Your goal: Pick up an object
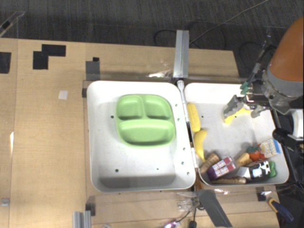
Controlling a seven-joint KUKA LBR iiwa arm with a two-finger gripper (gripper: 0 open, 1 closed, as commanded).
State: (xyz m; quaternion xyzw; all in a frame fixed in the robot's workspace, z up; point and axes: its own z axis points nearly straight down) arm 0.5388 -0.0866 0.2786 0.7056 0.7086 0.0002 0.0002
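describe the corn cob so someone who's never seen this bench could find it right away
Start at the right bin of the two white bins. Follow its left wall, next to the divider between the bins, to the upper part, where the corn cob lies lengthwise. It is yellow like the banana just below it, but its surface is bumpy with kernel rows, whereas the banana is smooth and curved.

— Beyond the bench?
— Dark grey carpet, crossed by a thin black cable at upper right.
— And the bench itself?
— Pale wood top, black patches near its far-left edge, a small pale square below them.
— Lighting?
— Even, soft, without hard shadows.
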